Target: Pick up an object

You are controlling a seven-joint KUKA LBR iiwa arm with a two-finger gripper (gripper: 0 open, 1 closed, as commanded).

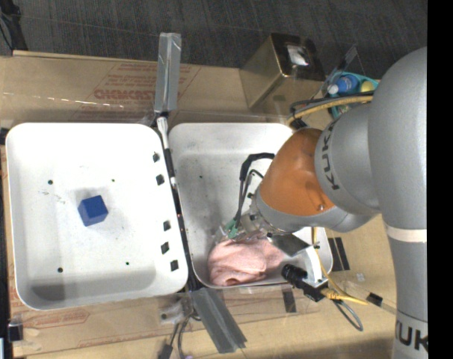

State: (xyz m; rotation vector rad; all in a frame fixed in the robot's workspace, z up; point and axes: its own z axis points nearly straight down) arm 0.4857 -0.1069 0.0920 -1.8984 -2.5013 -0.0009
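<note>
From above, two shallow white bins sit side by side on the worktop (54, 81), which is covered with brown cardboard. The left bin (32, 200) holds a small blue cube (93, 209), lying alone a little left of the bin's middle, well apart from every wall. A row of black clips (167, 223) runs along the divider between the bins, and a grey metal bar (167, 69) stands up at its far end.

The right bin (211, 148) is crowded. A soft pink lump, seemingly cloth or a plush thing (245, 262), lies against its near wall. The grey arm (395, 148) reaches in from the right, and its big orange band (294, 178) hangs over the right half of this bin, covering much of the floor there. The jaws (243, 229) sit just at the far edge of the pink lump, beside some small greenish bits; the arm's bulk blocks the sight, so I cannot tell whether they are open or closed. A black cable (249, 167) loops beside the wrist.

Beyond the right bin, a tan box (275, 73) rests on the worktop.
</note>
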